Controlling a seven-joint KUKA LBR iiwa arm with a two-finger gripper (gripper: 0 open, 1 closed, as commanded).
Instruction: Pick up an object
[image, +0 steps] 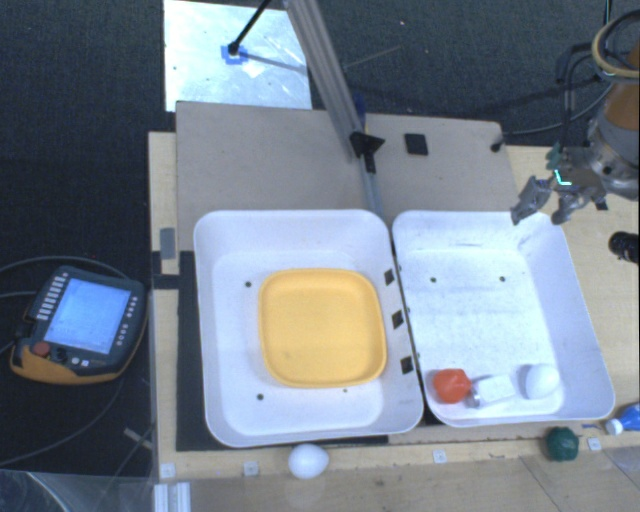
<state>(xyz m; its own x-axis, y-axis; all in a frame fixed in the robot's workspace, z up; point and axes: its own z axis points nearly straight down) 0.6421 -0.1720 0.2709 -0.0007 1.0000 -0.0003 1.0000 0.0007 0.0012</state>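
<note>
My gripper hangs at the far right corner of the right bin, fingers spread open with nothing between them. Along the right bin's near edge lie a red-orange lump, a small white and grey piece and a white egg-shaped object. All three sit far below the gripper in the view. The left bin holds a square yellow plate in its middle.
A white egg lies on the bench in front of the left bin. A dark green ball and a blue-tipped item rest by the right bin's near right corner. A teach pendant sits at the left. A metal pole slants behind the bins.
</note>
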